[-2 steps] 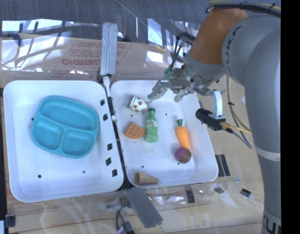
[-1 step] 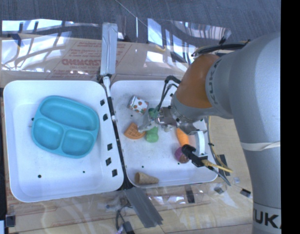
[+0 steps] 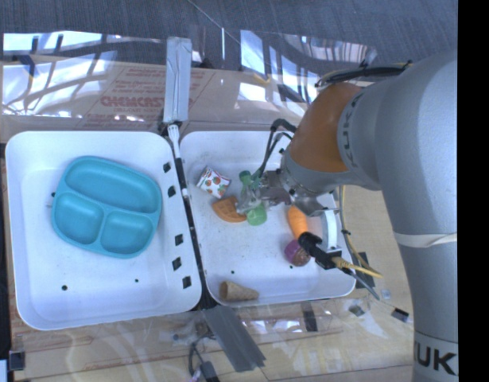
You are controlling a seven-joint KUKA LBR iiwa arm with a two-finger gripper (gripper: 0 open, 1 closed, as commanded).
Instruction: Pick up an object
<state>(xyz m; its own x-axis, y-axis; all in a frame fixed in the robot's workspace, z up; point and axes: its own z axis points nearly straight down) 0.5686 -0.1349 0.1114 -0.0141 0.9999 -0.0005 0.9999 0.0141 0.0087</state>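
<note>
Two shallow white bins sit side by side: the left bin [image 3: 29, 293] at the left of the frame and the right bin [image 3: 220, 146] at the centre. The left one has one blue divided plate [image 3: 106, 205]. The right one has six small items: one red-and-white wrapped piece [image 3: 213, 183], one orange slice [image 3: 227, 210], one green piece [image 3: 256, 215], one carrot [image 3: 297, 220], one purple piece [image 3: 296, 252] and one brown cone [image 3: 238, 292]
</note>
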